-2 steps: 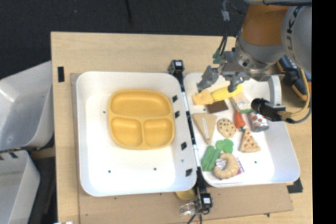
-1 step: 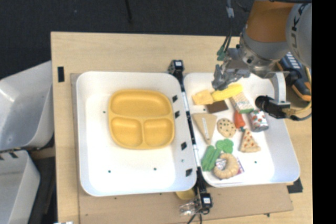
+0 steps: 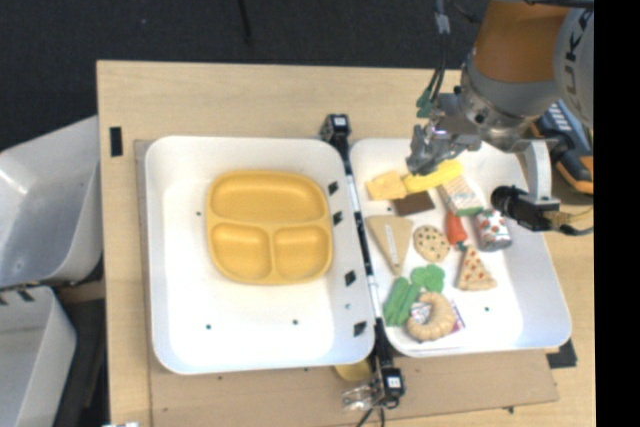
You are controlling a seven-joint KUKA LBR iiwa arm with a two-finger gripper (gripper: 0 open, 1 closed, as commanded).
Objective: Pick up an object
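We see end effector [image 3: 432, 155] low over right shallow white bin [image 3: 535, 310], approach step. Cannot tell its state. Yellow flat toy-food pieces [image 3: 412, 182] just below it, likely target; brown slab [image 3: 412, 204] beside. Next we judge: descend, close, lift clear of neighbours.

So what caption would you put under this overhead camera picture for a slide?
Robot gripper hovering over toy food in the right bin, beside a yellow divided plate in the left bin.
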